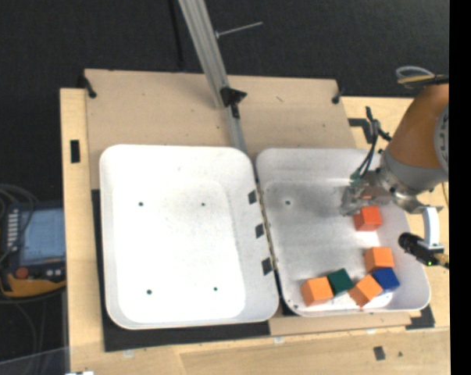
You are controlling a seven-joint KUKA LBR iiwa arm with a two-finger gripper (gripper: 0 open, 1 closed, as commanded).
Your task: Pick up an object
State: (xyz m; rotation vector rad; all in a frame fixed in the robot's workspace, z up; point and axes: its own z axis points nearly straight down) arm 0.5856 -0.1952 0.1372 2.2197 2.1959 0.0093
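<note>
- Several small blocks lie in the right bin [297, 170], in the right half of the frame; the left bin [126, 209] sits beside it on the counter [297, 100].
- Nearest the end effector [358, 201] is an orange-red block [368, 219], just below and right of it, apart from the rest. Whether the two touch is unclear, and I cannot tell how the end effector stands.
- Lower right holds a cluster: an orange block [378, 257], a blue block [384, 278], another orange cube [366, 290], a green block [340, 280] and an orange block at the left end [317, 290].
- Judging by looks, the orange-red block is light, rigid and not fragile; its smooth flat faces may slip, so opposite side faces are the place to pinch.
- Being near cubic, it shows no clear long axis; its edges sit slightly turned against the bin walls.
</note>
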